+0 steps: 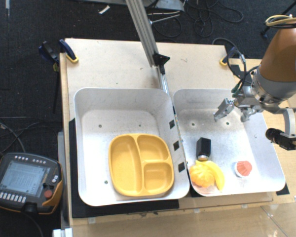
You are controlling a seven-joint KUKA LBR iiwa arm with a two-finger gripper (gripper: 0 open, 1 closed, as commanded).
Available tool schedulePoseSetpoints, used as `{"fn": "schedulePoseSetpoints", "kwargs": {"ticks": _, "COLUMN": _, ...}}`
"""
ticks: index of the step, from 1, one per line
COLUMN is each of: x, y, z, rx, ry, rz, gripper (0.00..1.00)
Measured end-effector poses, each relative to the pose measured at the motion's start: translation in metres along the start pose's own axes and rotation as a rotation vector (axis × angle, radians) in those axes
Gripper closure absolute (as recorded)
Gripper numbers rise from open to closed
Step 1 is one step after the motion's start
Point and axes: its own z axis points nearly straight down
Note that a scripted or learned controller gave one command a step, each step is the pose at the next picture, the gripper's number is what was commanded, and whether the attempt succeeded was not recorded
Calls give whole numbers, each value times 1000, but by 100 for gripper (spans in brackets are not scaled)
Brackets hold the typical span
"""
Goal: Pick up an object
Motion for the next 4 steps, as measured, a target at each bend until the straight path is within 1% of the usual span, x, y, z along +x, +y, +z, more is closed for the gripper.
{"fn": "schedulePoseSetpoints", "kwargs": {"ticks": 1, "x": 0, "y": 0, "z": 0, "rx": 0, "ry": 0, "rz": 0, "gripper": 0}}
{"fn": "schedulePoseSetpoints", "kwargs": {"ticks": 2, "x": -7, "y": -1, "z": 53, "rx": 6, "ry": 0, "rz": 2, "gripper": 0}}
{"fn": "schedulePoseSetpoints", "kwargs": {"ticks": 3, "x": -6, "y": -9, "z": 115, "rx": 6, "ry": 1, "rz": 2, "gripper": 0}}
{"fn": "schedulePoseSetpoints", "kwargs": {"ticks": 4, "x": -5, "y": -9, "z": 135, "rx": 1, "ry": 0, "rz": 1, "gripper": 0}}
